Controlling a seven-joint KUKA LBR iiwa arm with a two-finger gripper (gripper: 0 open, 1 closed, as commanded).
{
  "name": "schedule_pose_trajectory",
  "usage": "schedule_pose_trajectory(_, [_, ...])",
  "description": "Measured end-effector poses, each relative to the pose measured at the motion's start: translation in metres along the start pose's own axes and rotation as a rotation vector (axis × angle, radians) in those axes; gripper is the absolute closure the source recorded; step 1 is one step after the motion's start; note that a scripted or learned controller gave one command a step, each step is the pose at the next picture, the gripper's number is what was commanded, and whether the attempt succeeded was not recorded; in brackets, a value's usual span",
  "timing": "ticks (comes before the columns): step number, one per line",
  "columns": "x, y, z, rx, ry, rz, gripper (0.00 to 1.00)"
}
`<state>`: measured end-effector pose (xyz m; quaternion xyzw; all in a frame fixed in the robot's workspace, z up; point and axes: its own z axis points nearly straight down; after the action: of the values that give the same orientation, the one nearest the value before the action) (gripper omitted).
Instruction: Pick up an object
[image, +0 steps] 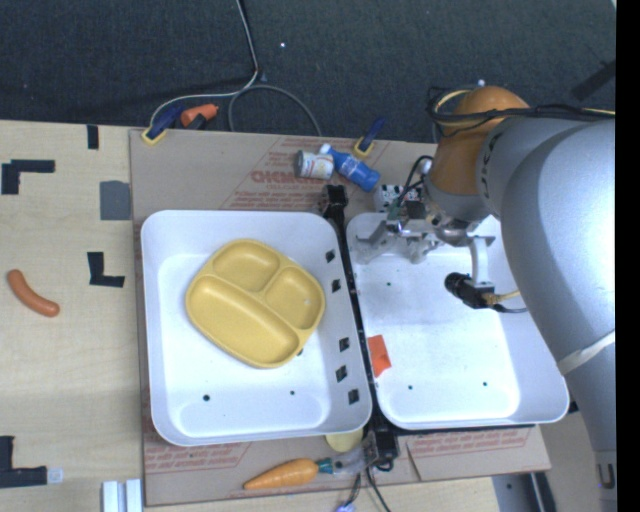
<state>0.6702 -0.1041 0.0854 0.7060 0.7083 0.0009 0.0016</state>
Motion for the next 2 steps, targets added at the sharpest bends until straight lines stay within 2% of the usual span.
schedule_pose_trajectory(1, [0.0001,-0.0008,-0.0105,0.001,-0.001,-0.001,1.00])
schedule_pose_trajectory(2, [-0.0003,-0.0011,-0.0098,0.002,-0.003,-0.001,0.00])
